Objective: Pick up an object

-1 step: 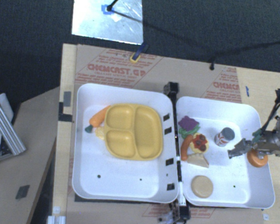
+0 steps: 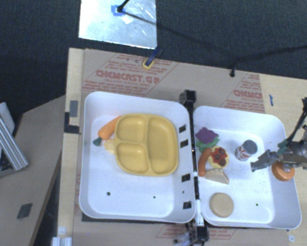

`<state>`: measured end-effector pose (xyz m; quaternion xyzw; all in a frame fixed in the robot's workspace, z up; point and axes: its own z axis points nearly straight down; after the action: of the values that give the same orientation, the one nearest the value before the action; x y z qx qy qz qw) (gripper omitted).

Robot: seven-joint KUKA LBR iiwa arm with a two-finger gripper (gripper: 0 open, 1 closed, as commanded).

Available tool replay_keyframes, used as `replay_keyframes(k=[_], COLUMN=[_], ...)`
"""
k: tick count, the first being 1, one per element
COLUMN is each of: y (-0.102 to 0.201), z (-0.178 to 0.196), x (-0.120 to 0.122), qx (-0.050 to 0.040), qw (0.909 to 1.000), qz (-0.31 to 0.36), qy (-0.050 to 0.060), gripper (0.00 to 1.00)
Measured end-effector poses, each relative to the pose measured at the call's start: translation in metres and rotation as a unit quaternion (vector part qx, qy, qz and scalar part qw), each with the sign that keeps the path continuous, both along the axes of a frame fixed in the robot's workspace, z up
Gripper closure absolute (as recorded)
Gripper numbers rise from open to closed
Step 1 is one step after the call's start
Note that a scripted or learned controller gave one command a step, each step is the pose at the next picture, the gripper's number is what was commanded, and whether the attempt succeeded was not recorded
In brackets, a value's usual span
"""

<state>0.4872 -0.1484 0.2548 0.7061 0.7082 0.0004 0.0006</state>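
My end effector [image 2: 263, 164] hangs over the right white bin [image 2: 282, 213]; I cannot tell how it's set. Nearest target: the small red-and-white can [image 2: 245, 150], near the desk's right edge. I judge it light, stiff, slick, best taken across its sides. Board [image 2: 128, 75] under the bins reads "CHEMCAST".

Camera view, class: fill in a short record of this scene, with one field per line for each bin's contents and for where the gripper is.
left bin: yellow divided plate; toy carrot at the plate's left edge
right bin: purple toy, pizza slice, small can, round tan piece, orange toy
gripper: over the right bin's right part, between the can and the orange toy
gripper contents: cannot tell
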Motion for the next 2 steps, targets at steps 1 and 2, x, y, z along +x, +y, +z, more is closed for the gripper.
replay_keyframes(k=[1,2], y=[-0.006,-0.007], z=[-0.048,-0.095], x=[0.006,0.015], qx=[0.0007,0.0008], qw=[1.0000,1.0000], qz=[-0.001,-0.001], qy=[0.002,0.002], gripper=[0.00,0.00])
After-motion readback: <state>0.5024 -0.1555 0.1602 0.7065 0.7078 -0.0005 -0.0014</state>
